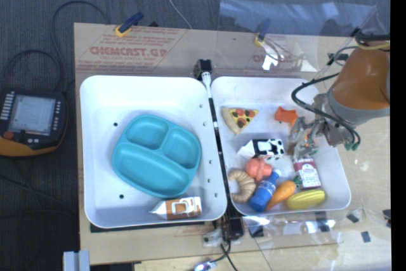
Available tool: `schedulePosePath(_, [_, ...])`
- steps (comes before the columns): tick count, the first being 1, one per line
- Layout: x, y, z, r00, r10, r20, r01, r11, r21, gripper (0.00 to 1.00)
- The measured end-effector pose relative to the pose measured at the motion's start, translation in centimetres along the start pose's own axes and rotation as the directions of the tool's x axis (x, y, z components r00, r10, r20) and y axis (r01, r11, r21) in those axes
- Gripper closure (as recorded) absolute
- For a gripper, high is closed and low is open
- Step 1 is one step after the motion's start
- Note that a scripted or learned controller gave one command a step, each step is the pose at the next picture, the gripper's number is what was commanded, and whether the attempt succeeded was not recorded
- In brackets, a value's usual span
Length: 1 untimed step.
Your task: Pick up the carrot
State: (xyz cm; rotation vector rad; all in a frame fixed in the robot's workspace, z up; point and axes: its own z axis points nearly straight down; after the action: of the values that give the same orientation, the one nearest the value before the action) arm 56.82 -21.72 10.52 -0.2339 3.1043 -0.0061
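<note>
Hand (306,138) above right bin (346,190), carrot (282,193) apart.

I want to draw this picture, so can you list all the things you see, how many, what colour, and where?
shallow white bins: 2, white, side by side on the bench
divided plastic plate: 1, teal, middle of left bin
small carton: 1, brown and white, front of left bin
toy pizza slice: 1, yellow with red dots, back of right bin
cow-patterned toy: 1, black and white, middle of right bin
toy carrot: 1, orange, front of right bin
toy corn cob: 1, yellow, right of the carrot
toy croissant: 1, tan, front left of right bin
handheld control pad: 1, black and orange, floor at left
tool: 1, grey metal, above right bin's right side
</note>
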Motion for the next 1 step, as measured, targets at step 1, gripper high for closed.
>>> schedulePosePath(1, [-0.16,0.01,-0.97,1.0,0.001,0.003,-0.001,1.0,0.003,1.0])
